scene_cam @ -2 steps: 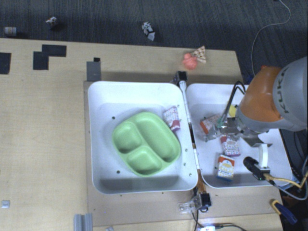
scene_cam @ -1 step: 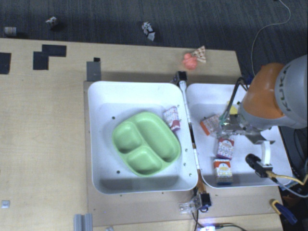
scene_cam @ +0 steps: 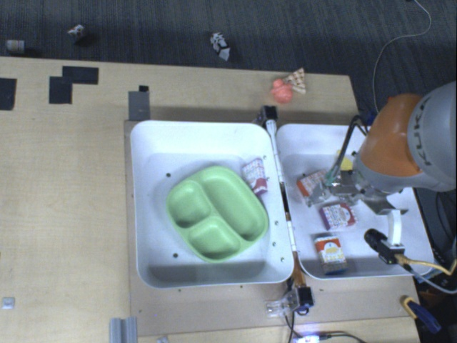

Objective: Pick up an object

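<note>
An orange packet (scene_cam: 310,184) is lying in the right bin (scene_cam: 307,145), just beside a purple packet (scene_cam: 337,215). The jaws are hovering over them; their opening cannot be told. A green plate (scene_cam: 214,213) is sitting in the left bin (scene_cam: 153,156).

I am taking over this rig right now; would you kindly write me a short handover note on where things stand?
Gripper: over the right bin, between the red-and-white packet and the purple packet; a grip cannot be confirmed.
Also in the right bin: an orange box near the front wall.
Left bin: a green divided plate with a small packet at its edge.
Done: nothing visibly lifted.
Left: grasp one object and lift it.
</note>
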You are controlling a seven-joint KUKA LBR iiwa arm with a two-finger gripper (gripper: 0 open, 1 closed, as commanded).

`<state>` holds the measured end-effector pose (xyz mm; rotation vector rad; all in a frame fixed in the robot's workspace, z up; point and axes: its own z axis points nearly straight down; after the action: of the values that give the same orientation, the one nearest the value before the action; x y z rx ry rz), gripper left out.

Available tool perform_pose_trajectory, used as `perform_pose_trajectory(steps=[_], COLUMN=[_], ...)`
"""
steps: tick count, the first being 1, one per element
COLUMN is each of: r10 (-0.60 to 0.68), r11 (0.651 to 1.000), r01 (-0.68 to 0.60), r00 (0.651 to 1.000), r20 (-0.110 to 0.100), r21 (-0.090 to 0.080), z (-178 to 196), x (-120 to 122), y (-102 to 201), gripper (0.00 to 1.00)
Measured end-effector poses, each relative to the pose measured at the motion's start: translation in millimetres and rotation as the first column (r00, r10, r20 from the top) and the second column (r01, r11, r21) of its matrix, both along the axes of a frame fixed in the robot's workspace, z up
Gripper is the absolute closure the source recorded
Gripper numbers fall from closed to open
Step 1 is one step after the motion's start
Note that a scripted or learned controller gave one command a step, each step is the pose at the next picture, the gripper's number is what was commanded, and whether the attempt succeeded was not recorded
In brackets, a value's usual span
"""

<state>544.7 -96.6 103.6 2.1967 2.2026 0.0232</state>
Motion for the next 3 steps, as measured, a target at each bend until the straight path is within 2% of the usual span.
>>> perform_pose_trajectory(steps=[1,2,3], r10=[0.0,0.001,-0.001], r11=[1.0,1.0,1.0], r01=[0.0,-0.001,0.001], r00=[1.0,1.0,1.0], r20=[0.006,0.005,-0.022], r21=[-0.002,-0.002,0.01], z=[11,11,-16], x=[2,2,-55], y=[0,0,-2], gripper=[1.0,0.0,0.0])
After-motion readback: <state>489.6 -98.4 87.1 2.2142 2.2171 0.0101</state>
